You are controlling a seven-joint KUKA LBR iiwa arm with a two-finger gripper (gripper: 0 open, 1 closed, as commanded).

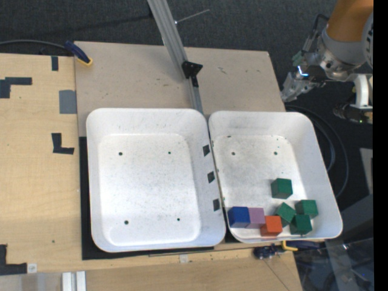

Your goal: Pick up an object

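Gripper (298, 83): two-finger tool at the end of the grey arm with orange band (350, 18), parked off the bench past the upper right corner of the bins; whether it is clenched or released cannot be told; nothing seen in it.
Left bin (97, 162): shallow white plastic tray, speckled floor, no blocks in it.
Right bin (315, 144): matching white tray, touching the left one along the middle; holds all the blocks.
Blue cube (239, 216): leftmost, against the near wall, touching the pale purple cube (256, 216).
Orange cube (273, 225): just right of the purple one.
Green cubes: one (281, 188) stands apart, further up; the rest (298, 216) cluster in the near right corner.
Judgement: blocks crowd the near corner, probably from being dropped there; the lone green cube looks easiest to take, with room around it.
Stage: approach not yet begun.
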